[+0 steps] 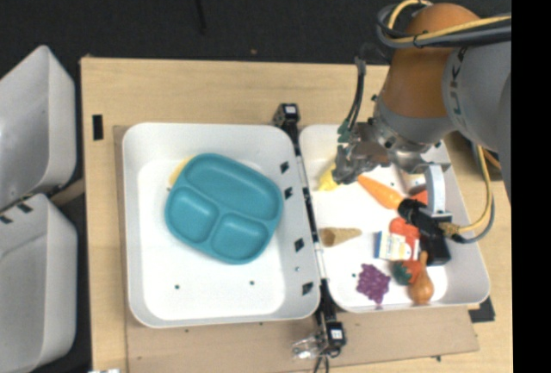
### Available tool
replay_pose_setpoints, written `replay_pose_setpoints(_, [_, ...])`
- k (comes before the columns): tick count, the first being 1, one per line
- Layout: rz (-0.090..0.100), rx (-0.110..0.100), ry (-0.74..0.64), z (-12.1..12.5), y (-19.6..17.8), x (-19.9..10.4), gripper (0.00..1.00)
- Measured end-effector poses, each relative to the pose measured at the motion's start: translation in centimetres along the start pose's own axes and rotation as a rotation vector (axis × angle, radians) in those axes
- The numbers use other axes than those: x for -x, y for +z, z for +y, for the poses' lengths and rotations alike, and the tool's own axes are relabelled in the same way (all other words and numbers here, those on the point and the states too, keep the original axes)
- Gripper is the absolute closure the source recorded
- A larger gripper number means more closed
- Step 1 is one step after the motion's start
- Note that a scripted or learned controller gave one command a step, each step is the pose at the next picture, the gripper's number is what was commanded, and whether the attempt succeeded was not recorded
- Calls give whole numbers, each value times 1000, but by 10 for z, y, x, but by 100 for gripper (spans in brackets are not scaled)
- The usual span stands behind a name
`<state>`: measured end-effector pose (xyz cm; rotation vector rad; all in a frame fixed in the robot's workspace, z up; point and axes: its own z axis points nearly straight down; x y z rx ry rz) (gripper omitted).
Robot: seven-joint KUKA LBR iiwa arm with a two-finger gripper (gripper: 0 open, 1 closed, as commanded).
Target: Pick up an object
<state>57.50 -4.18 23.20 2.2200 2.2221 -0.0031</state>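
While the pincer hovers, grip state unclear, the yellow toy at its seven o'clock looks light, hard, slippery; pinch its middle.

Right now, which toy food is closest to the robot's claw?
The small yellow piece in the right bin's upper left corner. It lies right beside the gripper. The carrot, cone and purple grapes lie farther off.

No readable text anywhere: small red-and-white carton, just right of the ice-cream cone, carries print far too blurred to make out.
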Motion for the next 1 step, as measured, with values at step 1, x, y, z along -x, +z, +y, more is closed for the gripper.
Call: replay_pose_setpoints(1, [2, 1, -3, -11, -8, -11, 100])
